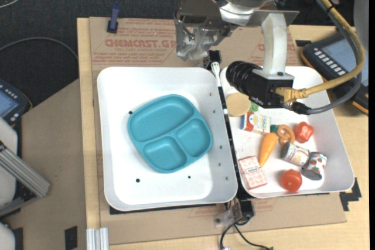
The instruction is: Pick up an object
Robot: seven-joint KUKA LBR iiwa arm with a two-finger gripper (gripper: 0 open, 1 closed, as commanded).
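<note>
Tool raised above bins' far edge, clear of carrot; finger state cannot be told.

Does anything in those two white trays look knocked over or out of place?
Nothing looks spilled or broken. The teal divided plate sits askew in the left bin, turned at an angle to its walls. In the right bin the carrot, tomatoes and small cartons lie jumbled together, some on their sides.
</note>
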